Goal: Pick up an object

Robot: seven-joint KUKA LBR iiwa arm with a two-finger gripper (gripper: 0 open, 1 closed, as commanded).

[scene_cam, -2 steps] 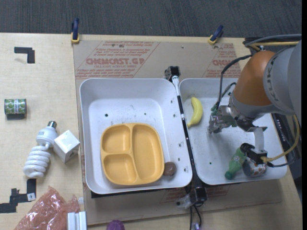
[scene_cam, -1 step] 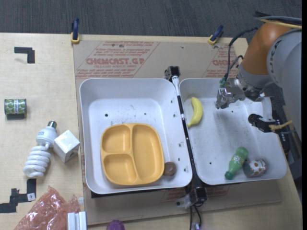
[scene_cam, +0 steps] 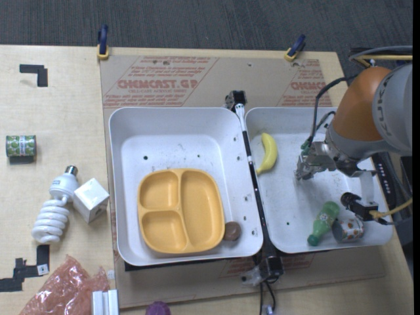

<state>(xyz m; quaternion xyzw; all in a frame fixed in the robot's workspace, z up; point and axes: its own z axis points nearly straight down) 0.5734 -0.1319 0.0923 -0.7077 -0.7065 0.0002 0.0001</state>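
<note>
- Gripper [scene_cam: 306, 169] hangs low over the right bin [scene_cam: 289, 238], near its middle, with the grey arm and its orange band reaching in from the right; whether it is wide or narrow cannot be told from this view, and nothing is seen between its tips.
- Banana [scene_cam: 266, 152] lies in the far left part of the right bin, just left of the gripper and apart from it.
- Green bottle [scene_cam: 323, 222] lies tilted in the near right corner of that bin, touching a small patterned round object [scene_cam: 349, 228] on its right.
- Left bin [scene_cam: 128, 143] holds a yellow divided plate [scene_cam: 181, 210], with a small brown round item [scene_cam: 232, 230] at the plate's near right edge.
</note>
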